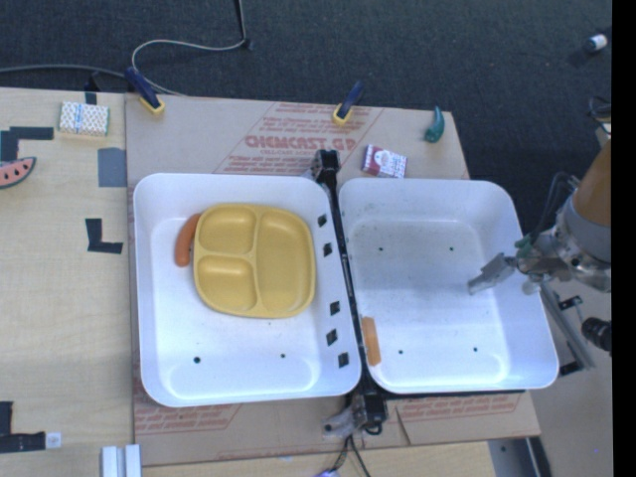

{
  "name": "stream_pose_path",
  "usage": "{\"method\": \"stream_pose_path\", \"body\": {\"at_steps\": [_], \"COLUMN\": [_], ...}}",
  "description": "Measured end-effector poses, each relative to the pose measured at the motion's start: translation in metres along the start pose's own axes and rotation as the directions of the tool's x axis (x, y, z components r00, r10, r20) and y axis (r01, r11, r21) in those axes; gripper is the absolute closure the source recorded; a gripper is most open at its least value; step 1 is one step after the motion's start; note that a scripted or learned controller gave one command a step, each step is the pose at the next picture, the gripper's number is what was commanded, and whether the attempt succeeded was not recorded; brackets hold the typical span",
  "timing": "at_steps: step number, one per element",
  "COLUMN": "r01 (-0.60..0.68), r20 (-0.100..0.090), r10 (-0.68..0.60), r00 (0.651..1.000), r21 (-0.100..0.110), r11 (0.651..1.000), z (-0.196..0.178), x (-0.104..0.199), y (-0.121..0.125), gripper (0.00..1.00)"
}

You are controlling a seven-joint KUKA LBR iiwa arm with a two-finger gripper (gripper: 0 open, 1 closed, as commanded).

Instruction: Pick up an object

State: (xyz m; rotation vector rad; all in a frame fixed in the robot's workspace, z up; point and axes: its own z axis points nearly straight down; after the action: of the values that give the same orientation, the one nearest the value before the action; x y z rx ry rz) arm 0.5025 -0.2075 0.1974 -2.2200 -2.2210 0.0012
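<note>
tool over the right bin, nothing picked yet

i had two white bins on the desk: the left bin (159, 366) held a yellow divided plate (254, 260) with an orange piece (184, 241) tucked at its left edge, the right bin (497, 366) an orange carrot-like piece (371, 341) against its left wall. the tool (494, 272) hovered at the right side, grip unreadable to me. i judged the lone piece easier: cross left, descend squarely.
</note>
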Motion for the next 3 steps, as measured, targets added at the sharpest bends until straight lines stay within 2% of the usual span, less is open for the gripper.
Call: {"method": "stream_pose_path", "body": {"at_steps": [1,2,3], "r01": [0.002,0.001,0.001], "r20": [-0.001,0.0,0.001], "r10": [-0.002,-0.001,-0.001], "r00": [1.0,1.0,1.0], "r21": [0.001,0.001,-0.005], "r11": [1.0,1.0,1.0], "z": [0.032,0.084,0.111], "x": [0.08,0.113,0.112], "y": [-0.016,0.025,0.094], "gripper": [0.0,0.0,0.0]}}
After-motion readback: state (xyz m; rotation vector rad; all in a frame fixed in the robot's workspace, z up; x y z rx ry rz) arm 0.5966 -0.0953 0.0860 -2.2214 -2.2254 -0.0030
